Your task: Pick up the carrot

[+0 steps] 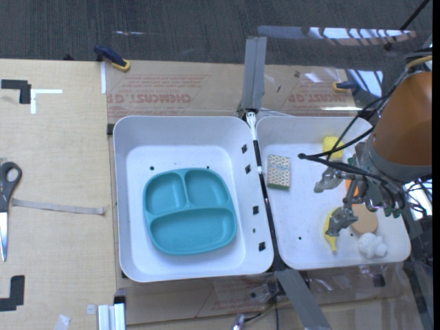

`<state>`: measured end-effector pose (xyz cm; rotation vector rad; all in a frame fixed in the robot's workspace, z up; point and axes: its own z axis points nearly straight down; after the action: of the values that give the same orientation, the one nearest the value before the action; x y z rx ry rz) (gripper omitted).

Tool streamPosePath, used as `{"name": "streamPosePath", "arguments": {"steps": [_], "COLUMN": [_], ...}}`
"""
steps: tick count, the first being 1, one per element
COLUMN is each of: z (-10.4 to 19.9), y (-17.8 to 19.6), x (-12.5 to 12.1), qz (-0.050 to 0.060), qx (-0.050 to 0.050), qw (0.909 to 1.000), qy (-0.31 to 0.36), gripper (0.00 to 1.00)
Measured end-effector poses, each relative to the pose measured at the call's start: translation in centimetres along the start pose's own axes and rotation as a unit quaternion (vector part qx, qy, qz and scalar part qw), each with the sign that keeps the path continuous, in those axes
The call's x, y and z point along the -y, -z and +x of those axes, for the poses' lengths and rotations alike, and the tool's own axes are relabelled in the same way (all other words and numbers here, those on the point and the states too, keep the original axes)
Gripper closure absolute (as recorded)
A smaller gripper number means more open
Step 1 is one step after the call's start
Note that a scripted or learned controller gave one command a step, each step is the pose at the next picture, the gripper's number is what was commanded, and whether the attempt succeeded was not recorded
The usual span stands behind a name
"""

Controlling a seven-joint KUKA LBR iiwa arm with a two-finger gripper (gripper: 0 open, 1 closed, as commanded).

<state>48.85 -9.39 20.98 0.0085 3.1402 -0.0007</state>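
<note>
Hanging over the right bin [295, 253], the pincer [342, 205] sits low among its cables; whether it is apart or together, I cannot tell. An orange sliver, probably the carrot [348, 186], shows right against it, mostly hidden. Just below lie a yellow piece [331, 240], a tan round [366, 222] and a white lump [372, 245]. Well to its left sits a speckled sponge [278, 171], and farther left a teal divided plate [190, 210] in the left bin [127, 205].

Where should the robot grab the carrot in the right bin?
Probably across its thin orange middle, coming straight down from above. The carrot lies low in the right bin, mostly hidden under the gripper, so its ends are hard to see. A tan round thing sits close beside it.
</note>
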Motion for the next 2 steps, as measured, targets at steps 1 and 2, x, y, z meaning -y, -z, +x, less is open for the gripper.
{"name": "streamPosePath", "arguments": {"steps": [1, 2], "z": [-3.09, -3.30], "y": [-11.70, -10.73], "x": [10.63, 10.52], "qz": [0.000, 0.001], "qx": [0.002, 0.004], "qw": [0.9971, 0.9972], "qy": [-0.077, -0.074], "gripper": [0.00, 1.00]}}
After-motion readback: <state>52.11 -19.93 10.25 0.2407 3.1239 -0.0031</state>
